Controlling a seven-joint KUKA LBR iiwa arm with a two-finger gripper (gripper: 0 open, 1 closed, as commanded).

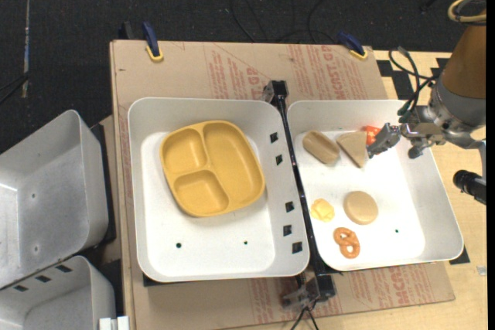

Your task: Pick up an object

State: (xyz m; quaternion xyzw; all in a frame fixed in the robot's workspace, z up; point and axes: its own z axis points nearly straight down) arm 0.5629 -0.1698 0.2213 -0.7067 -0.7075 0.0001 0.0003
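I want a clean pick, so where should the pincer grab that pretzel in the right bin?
Judging by its pose, come straight down on the pretzel: it lies flat, apart from the round cookie. Closing across its narrow width, over the outer loops, looks best.

The arm is cut off by the right edge of the frame, so only its wrist end shows. A small red-orange object at the upper middle of the right bin is partly covered by the end effector and too small to identify. Whether the end effector's fingers grip anything cannot be made out.
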